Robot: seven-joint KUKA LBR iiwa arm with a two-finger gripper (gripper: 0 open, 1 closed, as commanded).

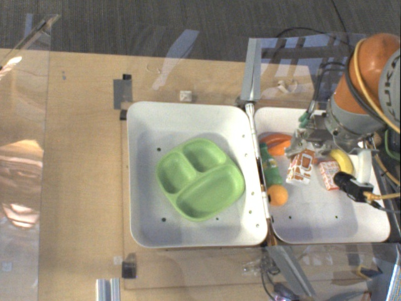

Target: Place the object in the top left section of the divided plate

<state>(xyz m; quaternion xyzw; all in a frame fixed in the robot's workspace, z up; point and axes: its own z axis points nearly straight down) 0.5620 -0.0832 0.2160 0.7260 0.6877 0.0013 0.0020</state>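
The divided plate (200, 179), green with three sections, lies in the left bin (141, 168). In the right bin (326, 227) I see a carrot (274, 182), a red-and-white carton (301, 167), a small red packet (328, 174) and a banana (342, 161). The gripper (311, 144) hangs over the carton. Which object it targets, and how the jaws stand, I cannot tell.

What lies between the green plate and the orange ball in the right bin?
In the camera view, bare floor of the left bin, then the two bins' rims, separate the green plate from the orange ball.
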